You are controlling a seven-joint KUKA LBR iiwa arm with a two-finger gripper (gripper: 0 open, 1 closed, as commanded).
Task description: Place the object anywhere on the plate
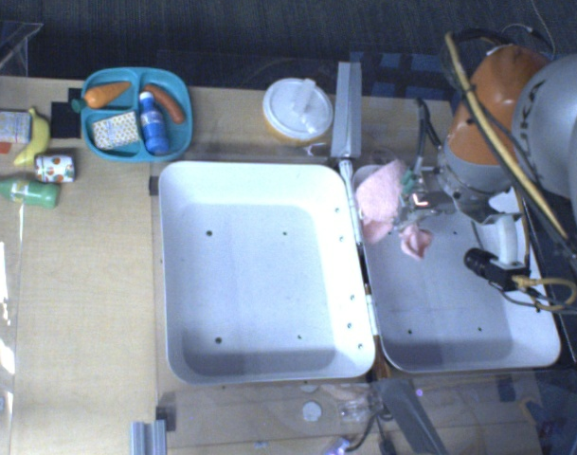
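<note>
Two white bins on pale wood surface (80, 301); dark carpet beyond. Pink cloth (381, 197) draped at right bin (477, 335) upper-left corner, touching fingers (416, 200); finger opening cannot tell. Left bin (260, 273) bare. Blue divided tray (136, 114), white lidded container (298, 109) behind.

Soft pink cloth (381, 195) (crumpled) in smooth white plastic bin (459, 320)

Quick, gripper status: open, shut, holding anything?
Gripper: cannot be told; it sits low in the right white bin against the crumpled pink cloth.
</note>
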